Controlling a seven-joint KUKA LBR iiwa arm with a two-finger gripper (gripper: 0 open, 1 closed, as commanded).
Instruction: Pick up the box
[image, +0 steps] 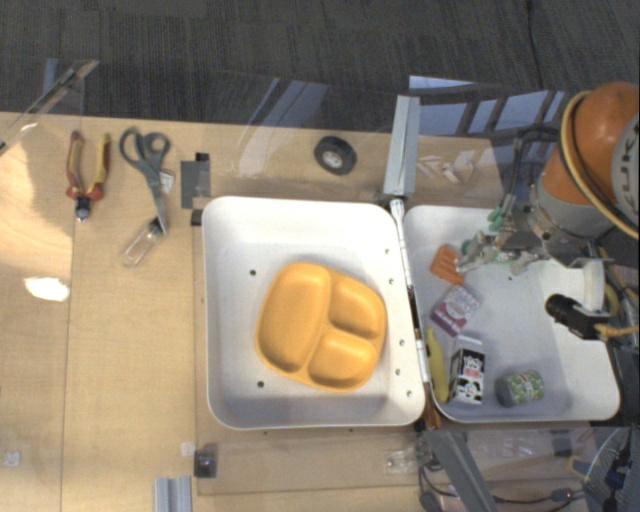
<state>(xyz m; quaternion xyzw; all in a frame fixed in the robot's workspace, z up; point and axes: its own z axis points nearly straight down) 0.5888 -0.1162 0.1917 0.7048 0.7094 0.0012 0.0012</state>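
My gripper hangs over the upper part of the right-hand bin, near its back wall, and from this slanted view I cannot tell how it is set. Nothing shows in its grasp.

The box I am after lies low in the same bin, near the left wall: a small carton with a black-and-white printed face, standing a little tilted. Just to its left a yellow pencil-like stick runs along the bin's wall. A greenish crumpled lump sits to the box's right, near but apart from it. Above the box lies a clear packet with purple print, and higher still an orange piece rests just beside my gripper.

The left bin holds a yellow three-part tray, which has no part in this job. On the counter beyond the bins lie red-handled pliers, scissors and a roll of black tape.

As I judge it, the task is barely begun. The box sits untouched on the bin floor, well apart from my gripper, with the packet between us. What is left is nearly everything: travel toward the near-left corner of the bin, line up over the box, come down, close on it and lift. The stick close at its left side may crowd one side of the grasp.
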